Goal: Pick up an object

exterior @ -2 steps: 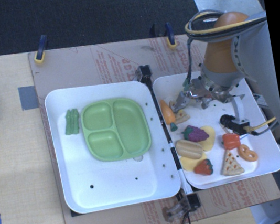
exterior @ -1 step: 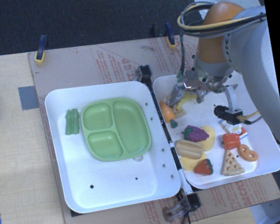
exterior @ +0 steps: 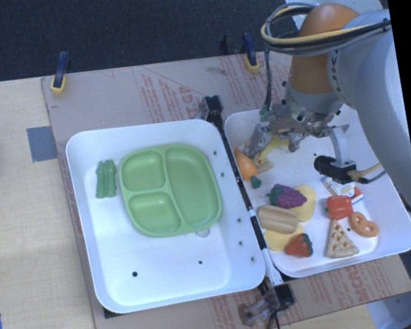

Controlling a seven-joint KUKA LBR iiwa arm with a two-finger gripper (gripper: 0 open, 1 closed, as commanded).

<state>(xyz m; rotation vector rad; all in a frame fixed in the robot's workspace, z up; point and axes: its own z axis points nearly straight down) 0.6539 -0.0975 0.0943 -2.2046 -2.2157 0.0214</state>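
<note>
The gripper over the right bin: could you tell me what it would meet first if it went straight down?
Probably the orange toy at the right bin's upper-left corner, which lies just below the gripper. Depth is unclear from this slanted view, so it could land on bare floor beside it.

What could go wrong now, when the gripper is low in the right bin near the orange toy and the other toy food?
1. The gripper sits near the right bin's left wall, beside the orange toy; it could hit the wall or push the toy away instead of gripping it.
2. The toy foods lie crowded: grapes, hot dog, strawberry. A grasp there might catch two pieces or none.
</note>
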